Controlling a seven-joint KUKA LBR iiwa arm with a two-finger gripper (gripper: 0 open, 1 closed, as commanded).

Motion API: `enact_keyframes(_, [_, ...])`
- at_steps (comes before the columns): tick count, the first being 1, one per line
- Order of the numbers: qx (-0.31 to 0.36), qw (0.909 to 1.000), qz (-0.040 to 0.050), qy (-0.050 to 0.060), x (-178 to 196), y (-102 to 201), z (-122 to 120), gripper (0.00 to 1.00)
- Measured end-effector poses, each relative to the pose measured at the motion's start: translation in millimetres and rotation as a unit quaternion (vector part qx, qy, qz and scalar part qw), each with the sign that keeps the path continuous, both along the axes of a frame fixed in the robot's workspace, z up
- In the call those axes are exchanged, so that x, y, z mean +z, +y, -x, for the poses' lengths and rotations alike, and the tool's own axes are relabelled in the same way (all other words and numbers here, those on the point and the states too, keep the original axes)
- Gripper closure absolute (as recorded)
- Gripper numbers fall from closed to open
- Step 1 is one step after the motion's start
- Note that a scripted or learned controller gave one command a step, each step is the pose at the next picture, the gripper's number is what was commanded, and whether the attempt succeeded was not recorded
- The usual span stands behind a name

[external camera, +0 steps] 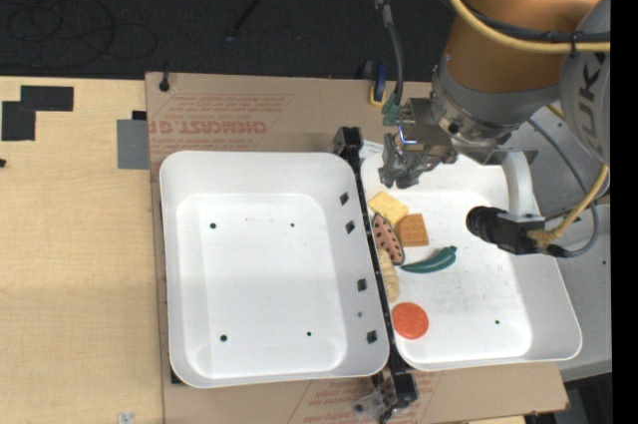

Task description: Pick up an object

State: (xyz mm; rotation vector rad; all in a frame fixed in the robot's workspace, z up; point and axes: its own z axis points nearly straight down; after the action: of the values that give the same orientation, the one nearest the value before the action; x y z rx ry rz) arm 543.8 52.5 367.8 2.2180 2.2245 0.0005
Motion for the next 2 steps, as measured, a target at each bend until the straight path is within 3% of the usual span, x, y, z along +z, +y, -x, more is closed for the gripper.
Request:
enact_keyframes(1, [-0.002,1.0000,0.0005,0.002,-8.4,32.8,40.8,1.00])
enact_keyframes(2, [-0.004,1.0000,0.0006,0.001,29.2,-50.2,68.8,1.00])
